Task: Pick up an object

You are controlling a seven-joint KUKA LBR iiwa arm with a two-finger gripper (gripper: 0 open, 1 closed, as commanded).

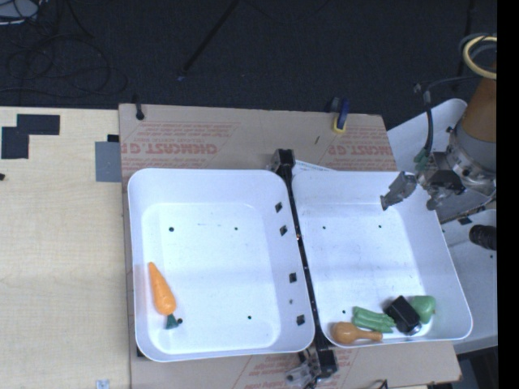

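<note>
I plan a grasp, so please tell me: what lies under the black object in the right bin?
The black object lies across green pieces, with another green piece behind it. An orange-tan piece lies beside them. How the green pieces join beneath it is covered.

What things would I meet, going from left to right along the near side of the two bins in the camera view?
Orange carrot → yellow-brown gourd-shaped piece → green pod → black block → pale green piece.
</note>
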